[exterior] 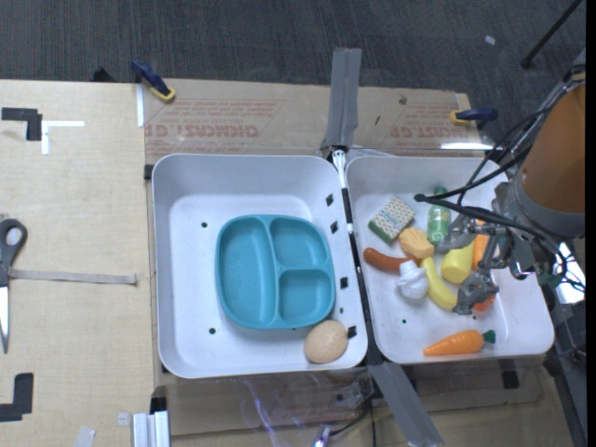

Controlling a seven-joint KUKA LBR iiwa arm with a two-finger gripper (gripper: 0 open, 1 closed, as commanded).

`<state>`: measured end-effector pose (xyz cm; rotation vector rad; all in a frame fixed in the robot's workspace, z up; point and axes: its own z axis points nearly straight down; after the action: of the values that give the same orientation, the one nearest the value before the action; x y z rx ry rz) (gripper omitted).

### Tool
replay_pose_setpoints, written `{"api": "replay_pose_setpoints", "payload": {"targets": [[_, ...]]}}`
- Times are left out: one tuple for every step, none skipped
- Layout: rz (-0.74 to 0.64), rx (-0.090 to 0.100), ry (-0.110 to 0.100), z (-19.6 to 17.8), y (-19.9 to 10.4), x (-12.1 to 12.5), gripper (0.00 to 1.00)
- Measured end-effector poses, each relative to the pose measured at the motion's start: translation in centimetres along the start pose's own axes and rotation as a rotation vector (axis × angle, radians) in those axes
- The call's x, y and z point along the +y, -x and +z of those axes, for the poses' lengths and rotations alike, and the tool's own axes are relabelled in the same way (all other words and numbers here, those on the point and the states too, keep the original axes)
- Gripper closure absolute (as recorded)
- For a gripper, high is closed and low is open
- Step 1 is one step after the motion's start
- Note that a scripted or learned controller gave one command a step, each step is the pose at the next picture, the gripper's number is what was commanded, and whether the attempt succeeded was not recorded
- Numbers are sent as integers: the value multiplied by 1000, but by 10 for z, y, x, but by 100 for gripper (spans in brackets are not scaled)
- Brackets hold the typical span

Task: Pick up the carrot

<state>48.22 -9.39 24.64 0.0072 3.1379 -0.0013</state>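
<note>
One carrot (454,344), orange with a green stub at its right end, lies on its side at the near edge of the right bin (521,338). My gripper (475,282) hangs just beyond it; its state I cannot tell. Farther left crowd a banana (438,285) and sausage (384,260).

Dark grey carpet-like floor (279,17) is running across the top of the frame. Pale wooden bench (74,203) is filling the left side, with black tape marks (23,119). Brown cardboard sheet (233,119) is lying at upper centre, blue clamps (154,80) pinning it. Scissors (9,259), probably, are resting at the left edge.
</note>
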Motion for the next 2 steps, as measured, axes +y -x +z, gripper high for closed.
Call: {"api": "replay_pose_setpoints", "payload": {"targets": [[-142,1,1,111,23,-75,0],[56,-1,0,154,62,-118,0]]}}
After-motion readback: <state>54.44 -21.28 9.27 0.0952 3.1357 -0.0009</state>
